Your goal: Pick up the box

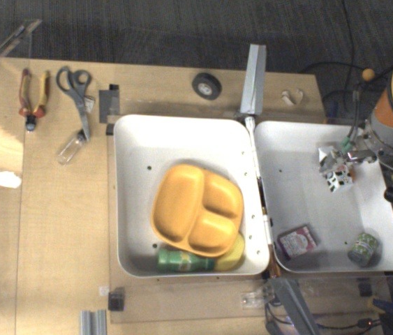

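My gripper (337, 167) hangs over the upper right of the right bin (287, 187), and I cannot tell its state. The box (297, 241) lies flat by the bin's lower left edge, with bare floor between us and a small jar (364, 248) near the lower right corner.

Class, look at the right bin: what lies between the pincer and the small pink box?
In the camera view, nothing but bare white bin floor lies between the pincer near the bin's upper right and the box near its lower left.
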Robot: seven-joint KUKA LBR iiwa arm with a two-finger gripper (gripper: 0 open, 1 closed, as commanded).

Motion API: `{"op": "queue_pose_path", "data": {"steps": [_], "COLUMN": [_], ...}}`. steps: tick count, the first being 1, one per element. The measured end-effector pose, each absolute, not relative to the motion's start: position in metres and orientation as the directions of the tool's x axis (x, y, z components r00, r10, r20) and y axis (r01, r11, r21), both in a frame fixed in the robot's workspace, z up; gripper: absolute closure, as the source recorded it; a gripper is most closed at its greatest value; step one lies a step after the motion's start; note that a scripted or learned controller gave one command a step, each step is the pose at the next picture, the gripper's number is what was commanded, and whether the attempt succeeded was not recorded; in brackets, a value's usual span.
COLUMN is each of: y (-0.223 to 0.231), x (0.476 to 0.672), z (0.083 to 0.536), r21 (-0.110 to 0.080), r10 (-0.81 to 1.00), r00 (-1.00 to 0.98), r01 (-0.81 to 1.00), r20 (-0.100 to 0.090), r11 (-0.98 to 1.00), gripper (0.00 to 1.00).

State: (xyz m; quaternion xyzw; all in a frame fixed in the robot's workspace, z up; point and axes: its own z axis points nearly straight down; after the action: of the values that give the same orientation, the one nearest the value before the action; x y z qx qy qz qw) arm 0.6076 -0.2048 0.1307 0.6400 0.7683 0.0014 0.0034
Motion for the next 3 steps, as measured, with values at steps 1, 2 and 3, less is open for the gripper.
{"op": "queue_pose_path", "data": {"steps": [1,2,3], "y": [-0.148,-0.086,-0.03], "x": [0.577,0.524,0.488], "z": [0.092,0.093,0.188], "r21": [0.006,0.008,0.003], "r10": [0.995,1.0,0.851], "r00": [0.102,0.005,0.526], "r01": [0.995,1.0,0.851], "r20": [0.0,0.001,0.003], "r11": [-0.102,-0.005,-0.526], "gripper": [1.0,1.0,1.0]}}
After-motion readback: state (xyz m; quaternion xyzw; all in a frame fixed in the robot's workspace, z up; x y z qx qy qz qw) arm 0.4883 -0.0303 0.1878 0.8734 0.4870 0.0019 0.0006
